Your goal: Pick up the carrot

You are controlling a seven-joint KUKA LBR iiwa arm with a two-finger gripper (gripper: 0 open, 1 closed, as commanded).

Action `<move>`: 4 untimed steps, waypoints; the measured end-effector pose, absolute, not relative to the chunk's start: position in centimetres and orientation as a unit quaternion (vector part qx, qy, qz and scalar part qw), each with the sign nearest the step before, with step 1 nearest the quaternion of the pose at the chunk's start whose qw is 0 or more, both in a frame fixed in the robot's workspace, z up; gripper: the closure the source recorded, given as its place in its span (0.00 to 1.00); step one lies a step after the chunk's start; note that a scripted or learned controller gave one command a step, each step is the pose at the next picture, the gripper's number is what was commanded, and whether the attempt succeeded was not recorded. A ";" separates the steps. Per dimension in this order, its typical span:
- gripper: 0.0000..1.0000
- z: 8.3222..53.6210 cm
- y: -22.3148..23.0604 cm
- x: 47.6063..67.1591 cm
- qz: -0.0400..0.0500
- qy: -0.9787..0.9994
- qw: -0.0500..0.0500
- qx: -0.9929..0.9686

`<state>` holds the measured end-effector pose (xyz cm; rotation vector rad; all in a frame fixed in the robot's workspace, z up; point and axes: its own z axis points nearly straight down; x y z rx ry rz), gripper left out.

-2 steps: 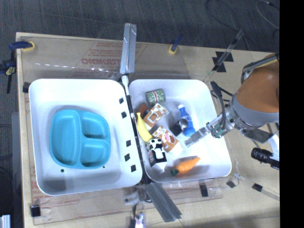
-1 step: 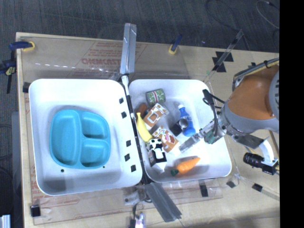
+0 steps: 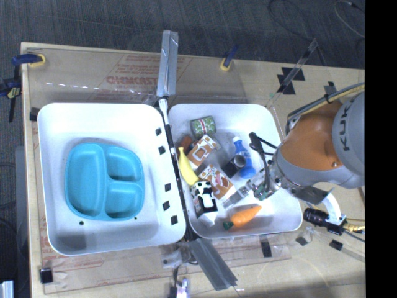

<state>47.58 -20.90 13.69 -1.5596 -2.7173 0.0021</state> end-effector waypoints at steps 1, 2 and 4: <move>0.00 17.5 -21.1 47.6 0.000 -0.872 0.003 -0.490; 0.00 19.8 -18.5 47.7 0.000 -0.922 0.001 -0.388; 0.00 12.9 -21.0 47.6 0.000 -0.973 0.003 -0.231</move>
